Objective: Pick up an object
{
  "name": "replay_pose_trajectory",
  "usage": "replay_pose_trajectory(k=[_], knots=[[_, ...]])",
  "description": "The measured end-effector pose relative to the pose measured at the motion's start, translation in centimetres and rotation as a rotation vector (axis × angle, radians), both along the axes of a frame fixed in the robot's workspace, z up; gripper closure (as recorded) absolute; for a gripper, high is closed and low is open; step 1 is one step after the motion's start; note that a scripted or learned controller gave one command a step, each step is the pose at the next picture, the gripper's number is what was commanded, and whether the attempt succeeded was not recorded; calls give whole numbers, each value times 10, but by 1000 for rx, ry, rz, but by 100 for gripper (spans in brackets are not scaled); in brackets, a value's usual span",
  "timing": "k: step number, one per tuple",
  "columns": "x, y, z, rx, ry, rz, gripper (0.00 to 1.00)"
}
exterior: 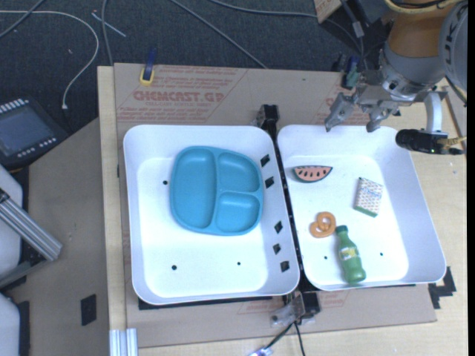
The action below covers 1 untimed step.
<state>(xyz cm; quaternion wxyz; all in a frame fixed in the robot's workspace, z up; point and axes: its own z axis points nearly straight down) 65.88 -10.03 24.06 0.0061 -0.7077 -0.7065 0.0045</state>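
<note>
Your tool (351, 119) hangs over the far rim of the right bin (415, 199), fingers spread apart with nothing between them.

Below the tool and nearer you lie the watermelon slice (312, 173), the patterned box (369, 196), the orange ring (323, 225) and the green bottle (349, 255), all well apart from the tool. To its left, the blue divided plate (217, 190) sits in the left bin (148, 221).
</note>
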Motion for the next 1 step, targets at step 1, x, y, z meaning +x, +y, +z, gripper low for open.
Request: replay_pose_trajectory(k=[1], knots=[[2, 0, 9, -2, -14, 2, 0]])
